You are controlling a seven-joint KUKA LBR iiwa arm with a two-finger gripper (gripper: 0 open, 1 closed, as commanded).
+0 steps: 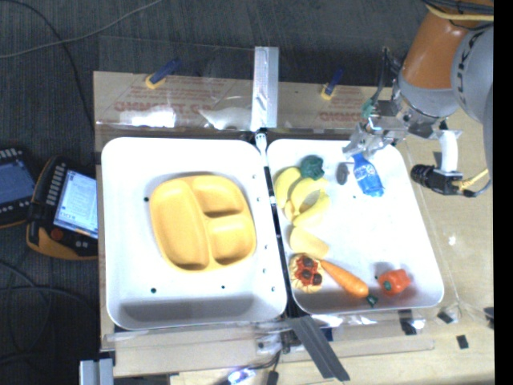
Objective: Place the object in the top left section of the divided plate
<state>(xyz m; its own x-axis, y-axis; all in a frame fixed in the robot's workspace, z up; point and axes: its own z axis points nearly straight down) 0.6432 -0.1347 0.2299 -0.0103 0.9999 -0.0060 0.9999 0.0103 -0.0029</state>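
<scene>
Two-finger metal gripper [365, 147] hangs over right white bin [417, 215], small blue plastic bottle [368, 175] directly beneath fingertips. Fingers look pinched on bottle top, likely to carry it. Yellow divided plastic plate [200, 219] sits in left white bin [128, 295], awaiting bottle; top left section bare.

A: Camera position?
B: One fixed camera, mounted above the bench [465, 295], looking down at a slant. Far enough off to take in both white bins whole: left bin [128, 239] toward 9 o'clock, right bin [421, 239] toward 3 o'clock.
A: Orientation?
B: Far edge of the bench lies at 12 o'clock, near edge at 6. The arm [449, 46] enters from 2 o'clock. Dark floor [48, 54] visible at 9 through 12 o'clock.
</scene>
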